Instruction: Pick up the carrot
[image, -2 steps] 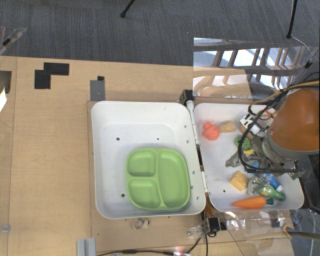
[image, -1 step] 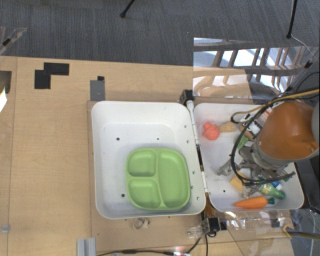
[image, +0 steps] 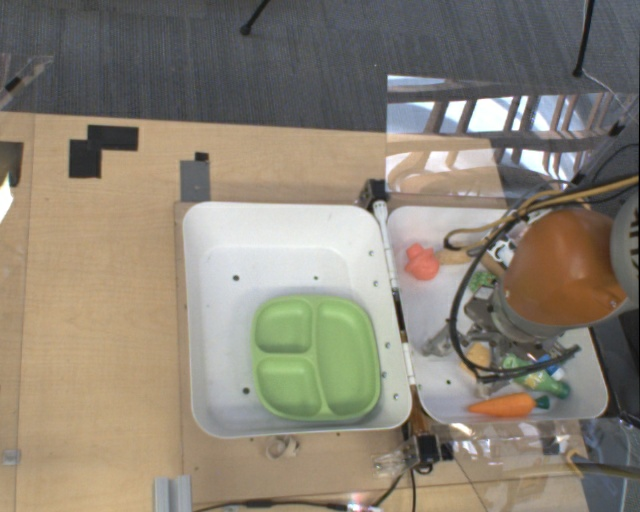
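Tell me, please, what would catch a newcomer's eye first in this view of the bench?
Probably the green divided plate, lying alone in the left bin. Next, the arm's orange band, hanging over the right bin above a small heap of toys. The carrot lies at that bin's near edge, beside the heap, and a pink toy sits apart near the far left corner.

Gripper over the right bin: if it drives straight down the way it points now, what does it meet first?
Hard to say. The arm's orange band hides the gripper. Small items lie under the wrist, a yellowish piece among them. The orange carrot lies nearer the right white bin's front rim, probably outside that line.
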